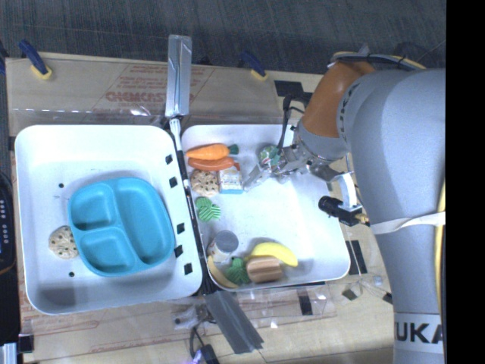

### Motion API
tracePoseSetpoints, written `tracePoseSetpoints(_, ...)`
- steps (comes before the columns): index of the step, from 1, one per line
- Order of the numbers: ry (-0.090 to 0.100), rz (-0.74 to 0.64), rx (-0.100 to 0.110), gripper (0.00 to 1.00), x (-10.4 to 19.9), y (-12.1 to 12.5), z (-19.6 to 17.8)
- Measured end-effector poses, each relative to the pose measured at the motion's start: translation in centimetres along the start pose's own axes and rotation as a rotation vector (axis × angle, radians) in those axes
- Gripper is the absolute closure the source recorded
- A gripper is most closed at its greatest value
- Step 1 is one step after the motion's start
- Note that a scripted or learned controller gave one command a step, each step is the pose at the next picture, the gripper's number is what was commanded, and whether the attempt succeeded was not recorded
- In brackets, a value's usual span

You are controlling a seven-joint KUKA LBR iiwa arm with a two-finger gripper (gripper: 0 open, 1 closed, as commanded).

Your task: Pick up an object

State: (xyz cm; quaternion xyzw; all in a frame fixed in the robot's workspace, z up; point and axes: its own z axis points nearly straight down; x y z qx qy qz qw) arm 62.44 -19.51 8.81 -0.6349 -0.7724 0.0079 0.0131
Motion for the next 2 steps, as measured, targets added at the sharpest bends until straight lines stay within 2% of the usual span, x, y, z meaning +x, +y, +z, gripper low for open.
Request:
tracePoseSetpoints(1, -0.007, 0.117, -0.026, 0.00, -0.2, -7.6, 0.0)
tracePoseSetpoints(2, -0.006, 0.107, -0.027, 0.00, 0.9, -12.6, 0.1)
